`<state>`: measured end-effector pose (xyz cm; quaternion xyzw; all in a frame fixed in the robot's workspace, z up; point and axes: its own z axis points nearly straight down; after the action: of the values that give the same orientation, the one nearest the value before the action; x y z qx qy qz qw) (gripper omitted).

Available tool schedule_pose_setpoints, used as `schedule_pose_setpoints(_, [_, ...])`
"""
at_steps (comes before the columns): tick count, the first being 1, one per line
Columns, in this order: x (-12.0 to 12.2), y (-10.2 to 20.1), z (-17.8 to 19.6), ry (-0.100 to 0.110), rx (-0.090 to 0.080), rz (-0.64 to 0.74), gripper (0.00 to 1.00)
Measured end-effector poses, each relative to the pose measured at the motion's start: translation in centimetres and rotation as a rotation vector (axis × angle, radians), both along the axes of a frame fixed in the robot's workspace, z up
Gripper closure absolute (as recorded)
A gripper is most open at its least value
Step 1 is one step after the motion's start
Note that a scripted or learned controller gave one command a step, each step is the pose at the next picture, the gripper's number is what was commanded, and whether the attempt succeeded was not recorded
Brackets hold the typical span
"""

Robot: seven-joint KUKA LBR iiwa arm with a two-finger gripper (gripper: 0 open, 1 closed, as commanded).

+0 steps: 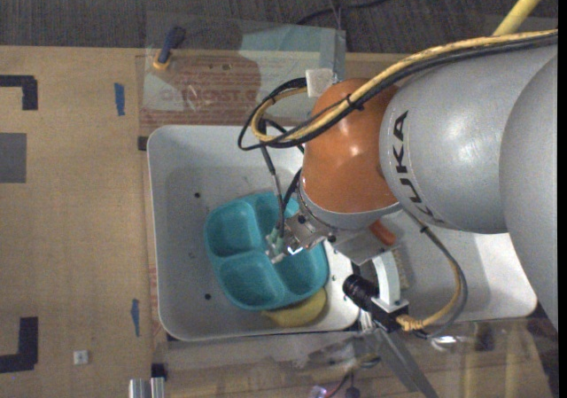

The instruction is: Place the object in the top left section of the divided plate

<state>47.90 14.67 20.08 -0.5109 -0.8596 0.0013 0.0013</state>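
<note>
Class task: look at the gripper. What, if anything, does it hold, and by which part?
It cannot be told. The arm hides the gripper above the teal plate.

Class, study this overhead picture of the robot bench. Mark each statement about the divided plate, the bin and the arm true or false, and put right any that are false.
1. The divided plate is teal. True.
2. The plate lies on the bare wooden bench outside the bins. False: it lies inside the white bin.
3. A yellow thing shows at the plate's lower edge. True.
4. The arm's band above the wrist is blue. False: the band is orange.
5. The arm hangs over the plate's right part. True: the arm covers that side of the plate.
6. The plate is one undivided dish. False: ridges split it into sections.
</note>
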Motion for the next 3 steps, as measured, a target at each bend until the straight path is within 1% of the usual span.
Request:
schedule_pose_setpoints(1, [0.3,1.5,-10.1,-0.013,0.006,0.136,1.00])
schedule_pose_setpoints(2, [0.3,0.3,-10.2,-0.016,0.034,-0.040,1.00])
schedule_pose_setpoints(3, [0.6,-1.1,-10.2,-0.021,0.035,0.384,1.00])
